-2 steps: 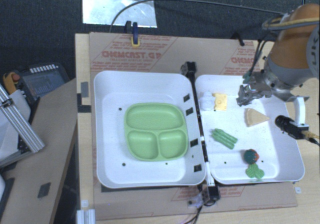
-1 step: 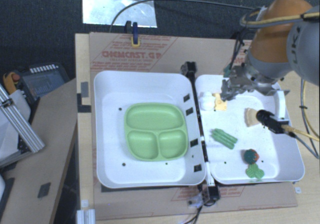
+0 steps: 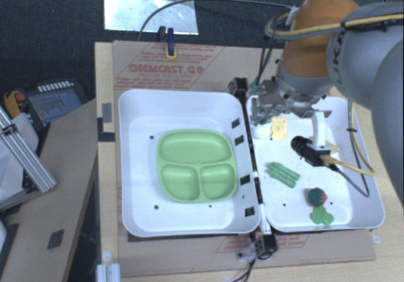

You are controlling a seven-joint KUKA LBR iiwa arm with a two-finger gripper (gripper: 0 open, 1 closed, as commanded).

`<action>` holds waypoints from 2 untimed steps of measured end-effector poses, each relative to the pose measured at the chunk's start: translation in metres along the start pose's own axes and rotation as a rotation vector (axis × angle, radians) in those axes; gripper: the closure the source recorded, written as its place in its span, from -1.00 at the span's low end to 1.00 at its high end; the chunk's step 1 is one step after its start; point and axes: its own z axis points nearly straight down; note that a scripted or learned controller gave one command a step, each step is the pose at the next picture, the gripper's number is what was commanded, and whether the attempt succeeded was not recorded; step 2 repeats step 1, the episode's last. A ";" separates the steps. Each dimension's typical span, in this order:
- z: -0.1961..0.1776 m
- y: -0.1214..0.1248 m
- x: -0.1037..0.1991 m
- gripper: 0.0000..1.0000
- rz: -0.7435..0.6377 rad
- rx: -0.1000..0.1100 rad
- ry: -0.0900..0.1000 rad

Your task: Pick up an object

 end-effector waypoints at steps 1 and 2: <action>0.002 0.017 0.058 1.00 0.001 0.000 0.000; 0.002 0.017 0.058 1.00 0.001 0.000 0.000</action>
